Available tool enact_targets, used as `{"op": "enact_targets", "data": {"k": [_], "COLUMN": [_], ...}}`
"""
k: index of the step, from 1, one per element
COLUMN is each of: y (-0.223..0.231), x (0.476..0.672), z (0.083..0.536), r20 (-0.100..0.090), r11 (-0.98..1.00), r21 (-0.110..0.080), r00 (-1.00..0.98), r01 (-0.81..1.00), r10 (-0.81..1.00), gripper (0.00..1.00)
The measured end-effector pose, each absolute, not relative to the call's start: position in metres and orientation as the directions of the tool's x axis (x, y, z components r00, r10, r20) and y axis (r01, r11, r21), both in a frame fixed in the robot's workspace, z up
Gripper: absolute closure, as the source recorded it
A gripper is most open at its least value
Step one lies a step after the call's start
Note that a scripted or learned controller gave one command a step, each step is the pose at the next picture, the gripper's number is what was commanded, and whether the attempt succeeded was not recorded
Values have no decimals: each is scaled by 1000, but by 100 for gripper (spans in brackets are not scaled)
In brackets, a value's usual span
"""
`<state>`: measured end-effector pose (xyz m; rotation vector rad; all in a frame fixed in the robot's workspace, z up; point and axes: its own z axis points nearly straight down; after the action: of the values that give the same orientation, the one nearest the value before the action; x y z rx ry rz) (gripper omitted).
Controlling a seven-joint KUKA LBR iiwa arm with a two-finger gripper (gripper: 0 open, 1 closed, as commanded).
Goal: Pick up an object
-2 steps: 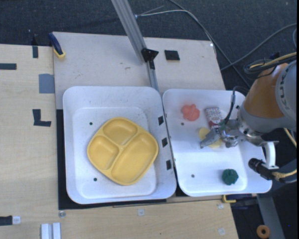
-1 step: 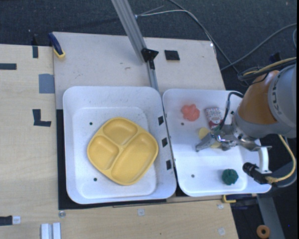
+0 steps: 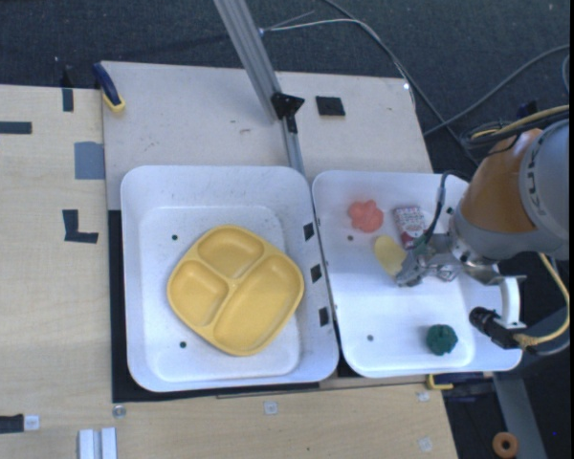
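Pale yellow rounded soft object [image 3: 387, 251] lies in the right shallow white bin [image 3: 392, 342], upper middle, just left of the end effector [image 3: 408, 273]. End effector is low over the bin floor, at or touching the yellow object's lower right edge; can't tell if it's spread or closed, view too coarse. Orange-pink lumpy object [image 3: 365, 216] sits near, up-left of the yellow one. Small red-and-white packet [image 3: 409, 221] just beside it, up-right. Dark green knobbly ball [image 3: 441, 338] well apart, lower right of the bin. Left shallow white bin [image 3: 143, 256] holds a yellow divided plastic tray [image 3: 234, 288], tilted diagonally. Both bins on the table [image 3: 191, 122].
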<state>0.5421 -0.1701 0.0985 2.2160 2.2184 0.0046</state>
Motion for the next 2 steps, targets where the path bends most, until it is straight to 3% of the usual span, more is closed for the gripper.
{"op": "enact_targets", "data": {"k": [2], "y": [-167], "x": [540], "z": [220], "r20": [-1], "r11": [3], "r21": [5], "r00": [-3], "r01": [1000], "r10": [1000], "gripper": [100]}}
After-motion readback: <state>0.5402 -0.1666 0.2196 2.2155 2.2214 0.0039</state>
